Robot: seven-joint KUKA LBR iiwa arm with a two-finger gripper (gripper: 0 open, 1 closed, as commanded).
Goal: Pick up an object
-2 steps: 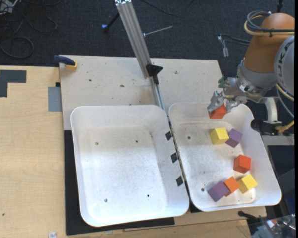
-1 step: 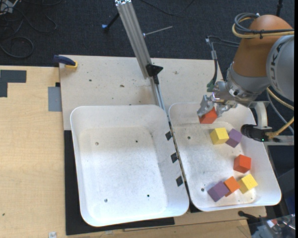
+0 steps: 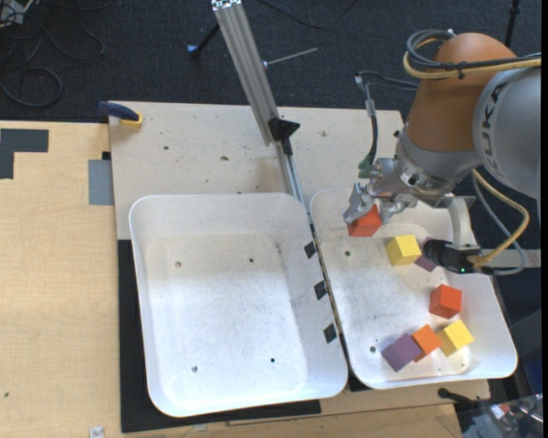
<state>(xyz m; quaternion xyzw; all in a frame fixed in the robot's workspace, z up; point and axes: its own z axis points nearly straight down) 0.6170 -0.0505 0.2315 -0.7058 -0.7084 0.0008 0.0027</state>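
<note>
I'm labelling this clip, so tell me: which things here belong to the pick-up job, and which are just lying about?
Job:
- gripper
- orange-red block between its fingers
- right bin of blocks: yellow, red, purple, orange, yellow

Lying about:
- left bin
- aluminium rail
- blue-and-yellow clamp

A robotics lab: an industrial arm stands over a desk bearing two white bins, an aluminium rail rises behind the bins, and loose cables trail across dark carpet beyond the desk.
</note>
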